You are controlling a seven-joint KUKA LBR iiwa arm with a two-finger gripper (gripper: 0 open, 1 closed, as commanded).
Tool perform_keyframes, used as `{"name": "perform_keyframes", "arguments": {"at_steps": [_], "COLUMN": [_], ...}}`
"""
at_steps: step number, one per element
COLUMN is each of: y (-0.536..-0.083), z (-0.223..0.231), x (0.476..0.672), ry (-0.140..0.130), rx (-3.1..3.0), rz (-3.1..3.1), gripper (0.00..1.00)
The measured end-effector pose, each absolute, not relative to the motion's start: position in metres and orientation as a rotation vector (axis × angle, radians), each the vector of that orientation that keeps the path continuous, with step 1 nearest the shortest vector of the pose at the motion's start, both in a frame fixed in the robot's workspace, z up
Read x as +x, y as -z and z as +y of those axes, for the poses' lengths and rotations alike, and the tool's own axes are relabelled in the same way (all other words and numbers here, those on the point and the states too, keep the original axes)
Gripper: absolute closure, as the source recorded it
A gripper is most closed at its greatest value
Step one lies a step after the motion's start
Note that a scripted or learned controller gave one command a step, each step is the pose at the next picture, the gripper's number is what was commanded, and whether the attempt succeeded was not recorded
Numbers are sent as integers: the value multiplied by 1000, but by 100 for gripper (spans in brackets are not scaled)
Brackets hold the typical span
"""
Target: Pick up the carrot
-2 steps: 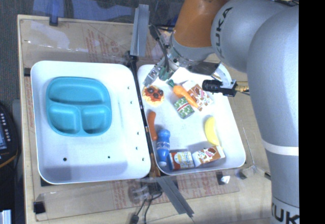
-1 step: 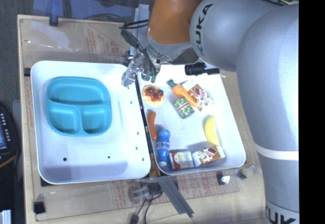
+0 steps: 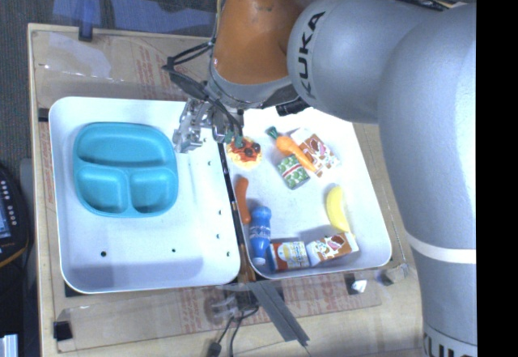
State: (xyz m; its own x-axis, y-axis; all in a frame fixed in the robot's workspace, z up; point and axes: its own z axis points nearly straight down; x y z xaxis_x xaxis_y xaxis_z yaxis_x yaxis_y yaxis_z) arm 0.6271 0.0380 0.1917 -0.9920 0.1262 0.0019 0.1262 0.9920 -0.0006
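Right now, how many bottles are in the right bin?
1. The blue bottle stands near the front left corner of the right bin, beside the orange sausage. The arm covers the bin's back edge, so another could be hidden.

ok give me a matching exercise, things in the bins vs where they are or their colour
Things:
1. carrot
2. banana
3. blue bottle
4. sectioned tray

Descriptions:
A. in the left bin
B. yellow, near the right bin's right wall
C. orange with a green top, at the back of the right bin
D. standing by the divider between the bins

Pairs: 1-C, 2-B, 3-D, 4-A
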Motion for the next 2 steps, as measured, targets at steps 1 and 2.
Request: {"name": "perform_keyframes", "arguments": {"at_steps": [1,2], "y": [-192,-121], "z": [82,117], "x": [600,610], "ry": [0,1], "rx": [118,373], "rz": [-3137,-3125], "gripper": [100,100]}}
